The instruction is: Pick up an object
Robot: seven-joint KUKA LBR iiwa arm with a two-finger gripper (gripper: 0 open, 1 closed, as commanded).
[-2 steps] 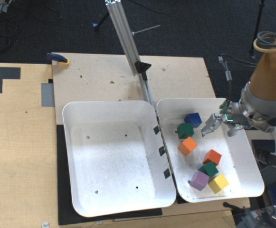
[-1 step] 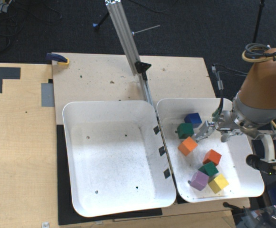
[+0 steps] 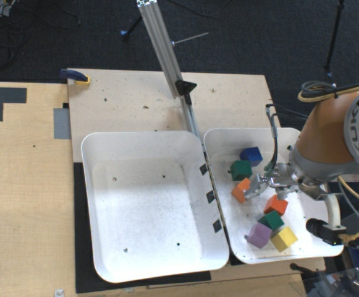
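A wooden counter (image 3: pixel 31 184) carries two white bins; the right bin (image 3: pixel 228 142) holds the blocks. Nearest lie a yellow block (image 3: pixel 283 239) and purple block (image 3: pixel 259 234). Farther, the hand (image 3: pixel 257 187) grips an orange block (image 3: pixel 241 190), beside green (image 3: pixel 241 169) and blue (image 3: pixel 251 154) blocks.

Two bins sat side by side on bench (image 3: pixel 136 98): left bin (image 3: pixel 105 159), right bin (image 3: pixel 228 142). Blocks all lay in right bin. One block (image 3: pixel 251 154) farthest back; second block (image 3: pixel 241 169) just in front, to its left; third block (image 3: pixel 241 190) nearer still. Gripper (image 3: pixel 257 187) was just beside third block, arm (image 3: pixel 327 138) reaching in from right. Fourth block (image 3: pixel 276 205) lay right of third; fifth block (image 3: pixel 270 221) in front of fourth. Front pair: sixth block (image 3: pixel 259 234) left, seventh block (image 3: pixel 283 239) right. Slanted rail (image 3: pixel 165 48) rose behind bins.
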